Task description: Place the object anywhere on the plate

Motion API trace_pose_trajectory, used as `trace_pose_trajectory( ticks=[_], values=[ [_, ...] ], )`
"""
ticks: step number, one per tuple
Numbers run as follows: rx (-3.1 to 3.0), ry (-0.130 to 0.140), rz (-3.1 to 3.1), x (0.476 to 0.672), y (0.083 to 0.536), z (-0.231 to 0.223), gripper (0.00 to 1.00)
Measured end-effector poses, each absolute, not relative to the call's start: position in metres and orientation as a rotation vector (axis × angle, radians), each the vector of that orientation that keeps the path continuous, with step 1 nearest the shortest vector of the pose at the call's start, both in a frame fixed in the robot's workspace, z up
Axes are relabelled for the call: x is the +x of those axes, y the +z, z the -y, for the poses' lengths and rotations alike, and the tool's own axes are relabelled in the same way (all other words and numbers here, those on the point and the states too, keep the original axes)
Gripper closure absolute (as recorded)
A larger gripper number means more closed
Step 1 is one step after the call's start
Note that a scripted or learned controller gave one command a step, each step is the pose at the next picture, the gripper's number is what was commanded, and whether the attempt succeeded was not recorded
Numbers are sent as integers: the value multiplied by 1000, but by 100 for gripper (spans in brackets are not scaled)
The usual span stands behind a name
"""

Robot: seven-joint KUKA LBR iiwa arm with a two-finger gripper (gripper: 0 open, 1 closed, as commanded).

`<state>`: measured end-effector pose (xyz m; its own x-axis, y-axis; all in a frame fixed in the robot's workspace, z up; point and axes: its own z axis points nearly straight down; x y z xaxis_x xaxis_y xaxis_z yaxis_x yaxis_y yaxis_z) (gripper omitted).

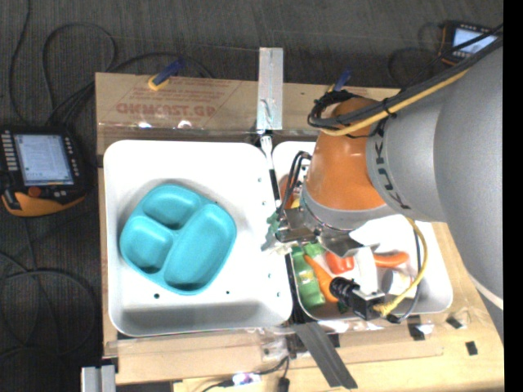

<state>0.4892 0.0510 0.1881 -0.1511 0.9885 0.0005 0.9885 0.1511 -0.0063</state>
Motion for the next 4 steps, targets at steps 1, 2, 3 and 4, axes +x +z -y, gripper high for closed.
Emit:
trace_pose_trajectory(
  ticks=[1, 2, 3, 4],
  values=[
    [-1786, 7, 2584, 539, 183, -101, 100],
    [-1199, 3, 2898, 483, 136, -163, 100],
    [-1091, 0, 2944, 555, 126, -145, 100],
    [-977, 4, 2982, 500, 107, -191, 100]
  ],
)
